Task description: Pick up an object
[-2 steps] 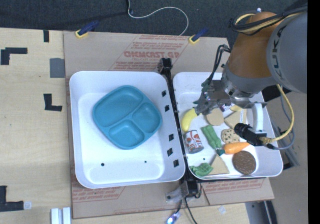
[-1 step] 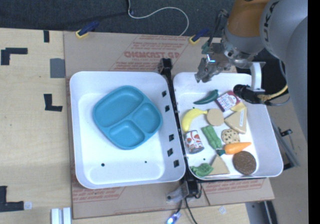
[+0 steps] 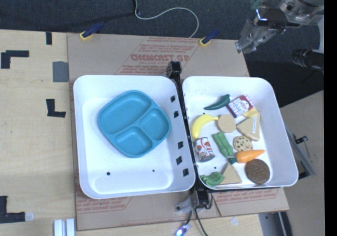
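The right bin (image 3: 274,104) holds several toy foods: a yellow banana (image 3: 202,123), a green pepper (image 3: 217,102), a dark red packet (image 3: 239,106), a cheese wedge (image 3: 252,125), a cookie (image 3: 242,143), a carrot (image 3: 249,155), a brown round patty (image 3: 257,171), a small can (image 3: 204,148) and a green bean pod (image 3: 223,144). My gripper (image 3: 248,41) hangs high at the upper right, above the bench beyond the right bin's far edge, well away from the toys. Nothing shows between its fingers.
The left bin (image 3: 87,124) holds a blue divided plate (image 3: 134,123). A white cable (image 3: 158,13) loops across the dark backdrop at the top. Yellow-and-blue clamps (image 3: 91,30) (image 3: 209,37) pin the cardboard sheet under the bins.
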Motion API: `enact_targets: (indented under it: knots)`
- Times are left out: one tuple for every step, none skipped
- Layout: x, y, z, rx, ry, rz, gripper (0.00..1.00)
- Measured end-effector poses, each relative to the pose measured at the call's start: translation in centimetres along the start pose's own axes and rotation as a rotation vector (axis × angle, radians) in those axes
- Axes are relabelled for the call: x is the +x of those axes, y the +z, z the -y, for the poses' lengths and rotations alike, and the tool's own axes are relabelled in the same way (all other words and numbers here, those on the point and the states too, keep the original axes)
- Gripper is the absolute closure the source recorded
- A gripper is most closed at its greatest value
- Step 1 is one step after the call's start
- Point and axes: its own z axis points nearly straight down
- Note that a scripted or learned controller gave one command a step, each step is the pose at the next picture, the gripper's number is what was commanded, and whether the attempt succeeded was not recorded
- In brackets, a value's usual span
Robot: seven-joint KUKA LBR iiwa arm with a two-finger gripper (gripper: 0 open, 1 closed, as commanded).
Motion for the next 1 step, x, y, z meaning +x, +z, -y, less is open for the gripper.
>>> enact_targets:
  knots:
    - [-0.38,-8.18,8.94,0.012,0.002,-0.001,1.00]
